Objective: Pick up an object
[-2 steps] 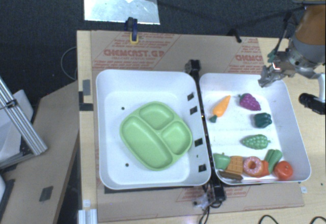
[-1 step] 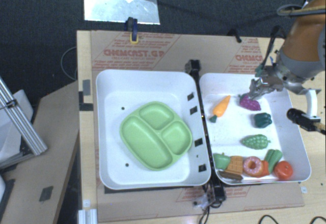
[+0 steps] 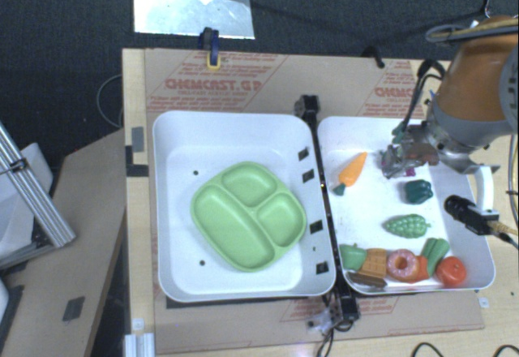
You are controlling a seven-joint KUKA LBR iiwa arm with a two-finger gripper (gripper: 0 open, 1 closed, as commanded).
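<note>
The jaws (image 3: pixel 399 159) hover in the right bin (image 3: pixel 486 266); whether they are open cannot be told. The carrot (image 3: pixel 352 169) lies just left, the pepper (image 3: pixel 418 191) just below-right. Descending between them risks closing on nothing.

Left bin (image 3: pixel 174 185): white, holds pale green divided plate (image 3: pixel 248 216). Right bin (image 3: pixel 357 132): white. Contents: orange carrot (image 3: pixel 352 169) with green tip; dark green pepper (image 3: pixel 418 191); bumpy green piece (image 3: pixel 406 225); pink-frosted donut (image 3: pixel 402 264); red tomato (image 3: pixel 452 269); tan waffle-patterned piece (image 3: pixel 375 262). Arm (image 3: pixel 478 88): grey, orange band. Bench board (image 3: pixel 243 79): tan, red lettering.
</note>
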